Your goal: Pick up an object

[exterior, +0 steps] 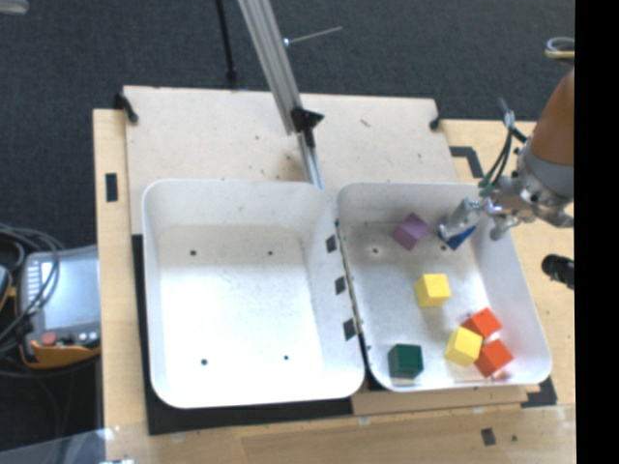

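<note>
Left bin (174, 288) is seen beside right bin (522, 298). In the right bin are found a green cube (405, 361), purple cube (410, 230), yellow cubes (432, 289) and orange cubes (484, 323). The gripper (462, 225) is placed right of the purple cube, apart from it; nothing is seen held, and its spread cannot be told.

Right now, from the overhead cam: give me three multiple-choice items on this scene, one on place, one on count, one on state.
1. Where are the blocks?
A. left bin
B. right bin
C. on the bench

2. How many yellow blocks?
A. one
B. two
C. three

3. How is the purple block?
A. lying free on the bin floor
B. stacked on green
C. outside the bins

Key: 1 B, all lie in the right bin. 2 B, one yellow block mid-bin and another by the orange blocks. 3 A, the purple block lies left of the gripper, apart from the green block.
</note>
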{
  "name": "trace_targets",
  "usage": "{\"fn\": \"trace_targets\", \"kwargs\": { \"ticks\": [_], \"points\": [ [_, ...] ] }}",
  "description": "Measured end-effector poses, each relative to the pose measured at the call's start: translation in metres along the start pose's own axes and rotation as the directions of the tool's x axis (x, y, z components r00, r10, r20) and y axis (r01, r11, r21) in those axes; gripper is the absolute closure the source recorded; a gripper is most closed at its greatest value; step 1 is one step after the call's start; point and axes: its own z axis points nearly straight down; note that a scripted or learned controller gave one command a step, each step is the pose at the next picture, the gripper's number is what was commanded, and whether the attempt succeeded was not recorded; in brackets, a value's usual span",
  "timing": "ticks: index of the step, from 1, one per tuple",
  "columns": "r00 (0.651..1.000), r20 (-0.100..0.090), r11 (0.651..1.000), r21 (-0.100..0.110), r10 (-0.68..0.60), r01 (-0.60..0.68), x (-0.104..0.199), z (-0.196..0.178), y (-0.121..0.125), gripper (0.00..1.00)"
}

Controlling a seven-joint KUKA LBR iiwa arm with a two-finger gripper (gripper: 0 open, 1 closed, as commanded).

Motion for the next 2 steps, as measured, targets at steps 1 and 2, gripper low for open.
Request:
{"fn": "trace_targets", "kwargs": {
  "ticks": [1,2],
  "points": [
    [1.000,-0.001,1.000,0.001,0.001,-0.001,0.002,0.063,-0.001,0.00],
    [1.000,0.001,1.000,-0.010,0.004,-0.004,0.000,0.047,0.001,1.00]
  ]
}}
